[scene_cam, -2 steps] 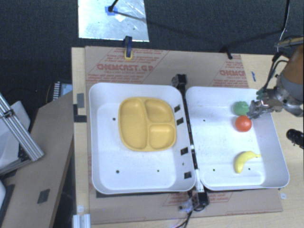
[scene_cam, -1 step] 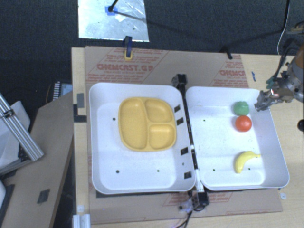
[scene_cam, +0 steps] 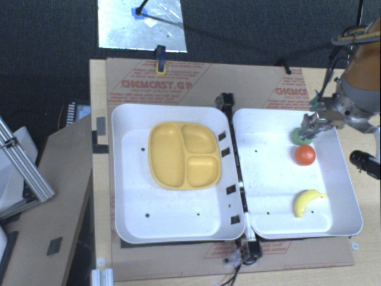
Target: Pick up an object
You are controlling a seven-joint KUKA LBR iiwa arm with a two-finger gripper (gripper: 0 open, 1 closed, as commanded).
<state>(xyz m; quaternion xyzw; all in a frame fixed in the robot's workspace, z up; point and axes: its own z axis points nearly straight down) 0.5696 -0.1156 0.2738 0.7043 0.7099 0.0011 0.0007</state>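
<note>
Desk: Gripper [scene_cam: 309, 126] status? Need it for the caption.

Photog: KUKA arm's two-finger metal gripper sits low over right-hand shallow white plastic bin [scene_cam: 262, 189], at its far right corner, tips right at a small flat green object [scene_cam: 296, 137]. Can't tell whether the green piece is between the tips or just beneath them, nor whether they're spread or closed; too small, too blurred.

Desk: Other candidates?

Photog: Round red-orange tomato-like ball [scene_cam: 305, 155] just nearer than the green piece, w/ curved yellow plastic banana [scene_cam: 306, 201] nearer again. Yellow three-compartment plastic tray [scene_cam: 183, 155] lies in left-hand white bin [scene_cam: 128, 183], well apart from the green piece.

Desk: Progress?

Photog: Approach looks done, judging by position. Nothing visibly lifted, so grasp & raise are probably left.
</note>
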